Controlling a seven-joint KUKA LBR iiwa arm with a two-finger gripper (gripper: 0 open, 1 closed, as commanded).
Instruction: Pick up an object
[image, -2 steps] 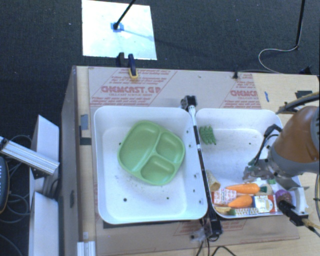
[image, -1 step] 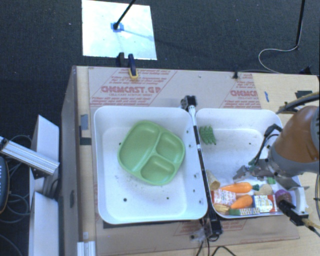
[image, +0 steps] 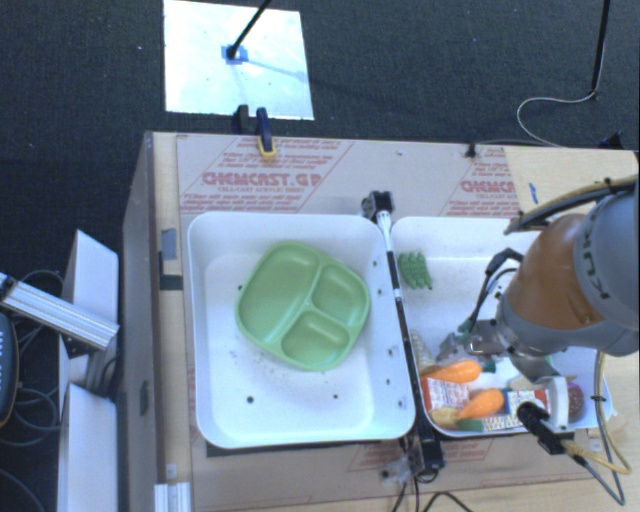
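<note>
Over the right bin (image: 455, 262) we have the arm low above a cluster of toy food, an orange carrot (image: 455, 372) nearest its wrist. We cannot tell how the gripper (image: 478, 345) is set. We judge this the reach step; next comes a clean descent onto one piece.

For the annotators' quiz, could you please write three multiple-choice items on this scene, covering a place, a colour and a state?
1. Where does the green divided plate lie?
A. left bin
B. right bin
C. the floor
2. What colour are the two carrots by the arm?
A. blue
B. orange
C. white
3. How does the plate sit?
A. flat, hollows up
B. on edge
C. upside down

Answers: 1 A, it rests inside the left bin. 2 B, both are orange. 3 A, its three compartments face up.
</note>
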